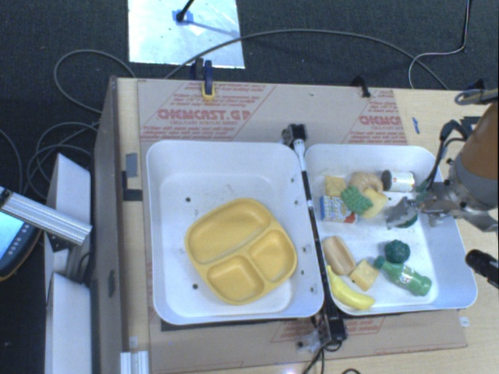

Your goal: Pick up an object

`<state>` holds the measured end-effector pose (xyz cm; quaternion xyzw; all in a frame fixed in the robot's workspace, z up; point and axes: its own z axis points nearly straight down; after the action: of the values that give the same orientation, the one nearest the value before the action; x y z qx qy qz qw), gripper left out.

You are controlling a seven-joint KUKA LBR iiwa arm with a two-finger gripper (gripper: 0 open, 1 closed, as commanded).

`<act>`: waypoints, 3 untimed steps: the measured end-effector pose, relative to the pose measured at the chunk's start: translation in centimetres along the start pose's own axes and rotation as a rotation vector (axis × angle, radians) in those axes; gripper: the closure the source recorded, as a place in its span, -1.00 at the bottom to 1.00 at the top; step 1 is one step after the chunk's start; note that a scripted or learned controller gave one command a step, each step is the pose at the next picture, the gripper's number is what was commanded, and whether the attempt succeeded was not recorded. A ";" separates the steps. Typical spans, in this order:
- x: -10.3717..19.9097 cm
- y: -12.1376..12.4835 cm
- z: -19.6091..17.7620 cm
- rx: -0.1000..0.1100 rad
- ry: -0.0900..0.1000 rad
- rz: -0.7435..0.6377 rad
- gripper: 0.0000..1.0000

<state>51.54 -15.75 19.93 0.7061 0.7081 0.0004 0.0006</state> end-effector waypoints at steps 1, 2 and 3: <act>0.1 -1.7 10.7 0.001 0.000 0.002 -1.00; 0.1 -1.6 9.7 -0.002 0.000 0.001 1.00; -1.5 -0.5 4.4 -0.002 -0.001 0.001 1.00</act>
<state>51.04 -17.26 15.55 0.7065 0.7077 0.0006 0.0016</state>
